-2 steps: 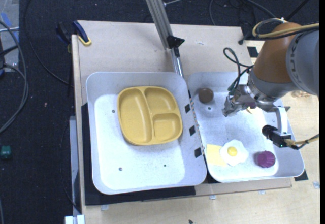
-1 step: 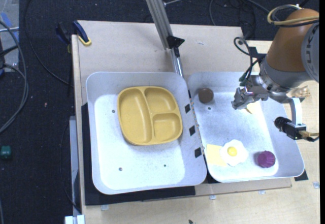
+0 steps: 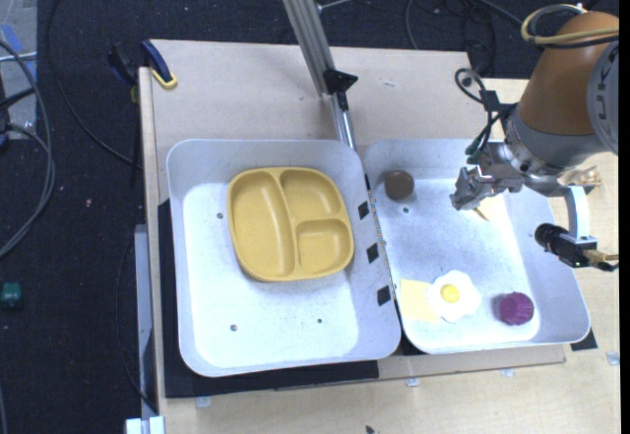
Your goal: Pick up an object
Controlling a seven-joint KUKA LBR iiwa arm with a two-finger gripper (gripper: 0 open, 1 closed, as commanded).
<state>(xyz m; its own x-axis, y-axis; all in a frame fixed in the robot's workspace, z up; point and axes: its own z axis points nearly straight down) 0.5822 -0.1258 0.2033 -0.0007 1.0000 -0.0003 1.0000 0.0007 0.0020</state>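
- Yellow tray (image 3: 290, 223), three compartments, lies in the left bin (image 3: 197, 324).
- My gripper (image 3: 474, 192) hangs over the right bin (image 3: 551, 324), near its back.
- Whether it is apart or together, I cannot tell.
- Brown ball (image 3: 398, 185) sits to its left, apart.
- Fried egg (image 3: 452, 294) and purple piece (image 3: 515, 308) lie near the front rim.

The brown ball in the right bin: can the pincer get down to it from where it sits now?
Probably yes. The brown ball lies alone on bare bin floor, apart from the pincer, with nothing between them.
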